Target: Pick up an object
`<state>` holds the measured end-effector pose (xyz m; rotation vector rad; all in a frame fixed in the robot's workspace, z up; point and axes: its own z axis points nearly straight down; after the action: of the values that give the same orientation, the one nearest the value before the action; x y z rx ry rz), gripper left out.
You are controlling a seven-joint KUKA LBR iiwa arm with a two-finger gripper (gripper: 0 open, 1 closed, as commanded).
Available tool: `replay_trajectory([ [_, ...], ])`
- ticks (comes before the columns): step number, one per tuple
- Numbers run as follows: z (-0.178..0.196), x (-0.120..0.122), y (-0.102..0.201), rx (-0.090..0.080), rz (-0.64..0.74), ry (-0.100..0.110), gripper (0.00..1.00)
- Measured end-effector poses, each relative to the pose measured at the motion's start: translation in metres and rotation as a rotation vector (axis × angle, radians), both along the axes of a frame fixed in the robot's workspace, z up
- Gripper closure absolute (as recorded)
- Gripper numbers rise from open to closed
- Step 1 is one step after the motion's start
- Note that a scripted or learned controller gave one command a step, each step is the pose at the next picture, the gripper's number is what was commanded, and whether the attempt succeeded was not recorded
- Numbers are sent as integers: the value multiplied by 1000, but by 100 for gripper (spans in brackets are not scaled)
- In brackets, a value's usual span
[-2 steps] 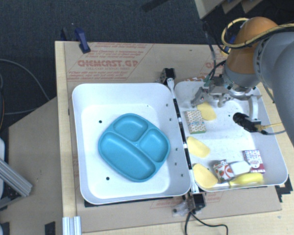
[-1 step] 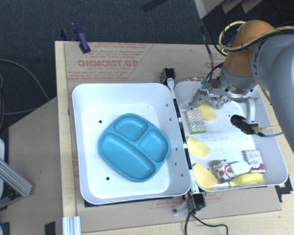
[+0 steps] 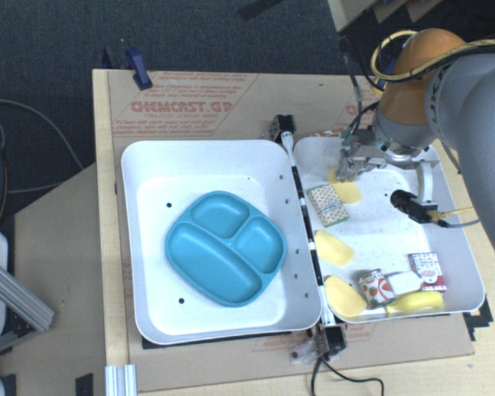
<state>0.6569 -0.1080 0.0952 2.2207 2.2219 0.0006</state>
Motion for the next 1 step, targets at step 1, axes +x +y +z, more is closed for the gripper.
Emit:
replay_trajectory([
  [1, 0, 0, 0, 0, 0, 0, 0],
])
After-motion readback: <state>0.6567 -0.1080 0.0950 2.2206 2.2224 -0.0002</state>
